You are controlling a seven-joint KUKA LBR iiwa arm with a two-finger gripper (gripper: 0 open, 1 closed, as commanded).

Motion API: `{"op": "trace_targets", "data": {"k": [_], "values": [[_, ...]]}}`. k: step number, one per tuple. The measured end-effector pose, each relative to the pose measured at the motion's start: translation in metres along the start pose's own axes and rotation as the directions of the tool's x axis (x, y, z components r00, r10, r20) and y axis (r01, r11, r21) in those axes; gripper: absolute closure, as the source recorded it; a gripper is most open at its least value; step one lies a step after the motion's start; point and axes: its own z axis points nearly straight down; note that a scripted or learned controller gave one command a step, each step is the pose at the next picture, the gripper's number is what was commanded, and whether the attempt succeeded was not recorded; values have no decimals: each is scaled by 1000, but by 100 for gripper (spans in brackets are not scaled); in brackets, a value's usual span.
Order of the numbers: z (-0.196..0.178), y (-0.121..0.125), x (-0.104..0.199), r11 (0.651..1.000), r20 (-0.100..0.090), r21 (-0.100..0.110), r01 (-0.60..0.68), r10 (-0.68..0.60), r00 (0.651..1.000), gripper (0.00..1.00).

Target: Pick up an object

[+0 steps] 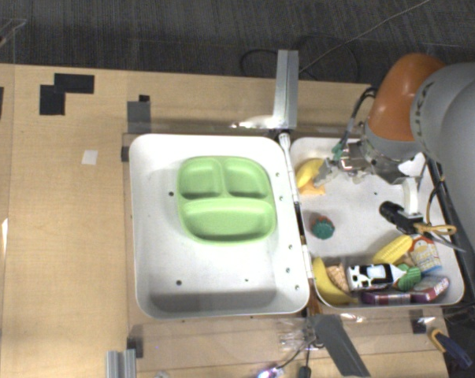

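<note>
Hand (pixel 332 169) low in right bin (pixel 355 203), beside yellow banana (pixel 306 172); finger state cannot be told.

One camera sits high above the bench (pixel 56 211) and looks down at a slant, far enough to see both white bins (pixel 150 235) side by side, dark floor beyond

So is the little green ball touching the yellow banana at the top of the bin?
Apart. The camera view shows bare white bin floor between the green ball and the yellow banana near the right bin's top-left corner.
</note>
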Motion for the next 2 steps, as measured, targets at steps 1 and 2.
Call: {"op": "trace_targets", "data": {"k": [1, 2], "values": [[3, 29, -7, 1000, 0, 27, -10, 10, 1000, 0], [-4, 27, -2, 999, -9, 38, -2, 2, 1000, 100]]}}
